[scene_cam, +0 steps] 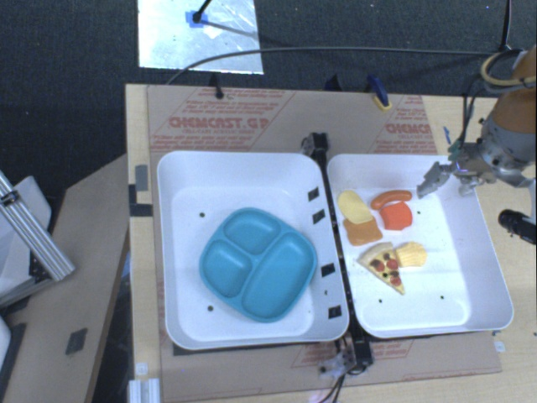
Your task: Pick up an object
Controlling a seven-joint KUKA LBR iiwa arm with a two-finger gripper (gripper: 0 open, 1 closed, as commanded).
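Lying left of the hand (447, 177), apart: sausage (392, 198).

Grey arm (510, 145), orange band (513, 107)

Both white bins (252, 170) look like smooth plastic with a soft gloss. The blue divided plate (258, 263) is plastic too — matt, with a slight shine. The surface (277, 112) seems covered by brown cardboard, matt, with red print. Near its back edge lies a metal sheet (199, 23) — grey, reflective.
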